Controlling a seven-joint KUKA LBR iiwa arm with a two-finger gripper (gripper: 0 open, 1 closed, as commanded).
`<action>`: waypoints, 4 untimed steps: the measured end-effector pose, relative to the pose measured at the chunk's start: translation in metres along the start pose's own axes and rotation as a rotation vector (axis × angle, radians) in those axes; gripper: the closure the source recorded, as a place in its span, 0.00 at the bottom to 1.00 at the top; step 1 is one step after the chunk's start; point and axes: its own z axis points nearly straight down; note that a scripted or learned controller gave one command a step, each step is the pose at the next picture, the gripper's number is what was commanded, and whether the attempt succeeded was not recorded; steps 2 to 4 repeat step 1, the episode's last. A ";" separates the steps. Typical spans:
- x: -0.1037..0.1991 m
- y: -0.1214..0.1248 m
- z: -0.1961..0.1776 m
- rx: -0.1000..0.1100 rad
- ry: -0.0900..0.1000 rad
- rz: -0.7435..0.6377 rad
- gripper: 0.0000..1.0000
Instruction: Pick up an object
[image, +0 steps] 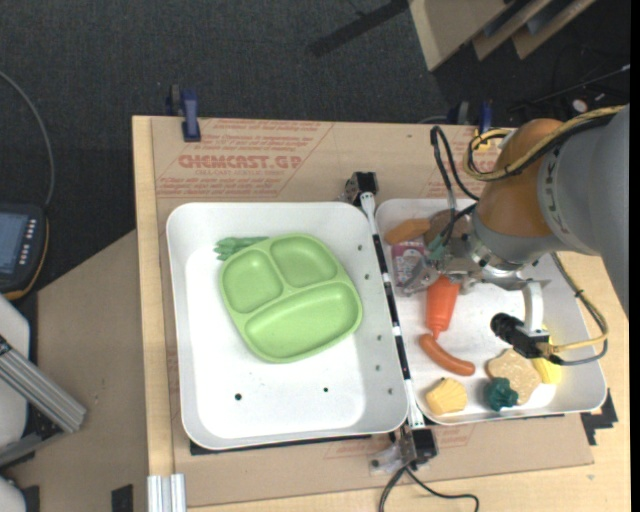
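Gripper low in right bin, its tip lost in clutter by bin's far-left corner; whether anything is gripped can't be told. Orange carrot lies just nearer than gripper, touching or nearly so. Sausage, yellow piece, brown cookie, teal bit crowd bin's near edge. Green tray in left bin, bare floor around it.
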 end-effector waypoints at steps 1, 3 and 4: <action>-0.002 0.001 -0.011 -0.005 -0.003 0.003 1.00; -0.002 0.001 -0.011 -0.005 -0.003 0.003 1.00; -0.002 0.001 -0.011 -0.005 -0.003 0.003 1.00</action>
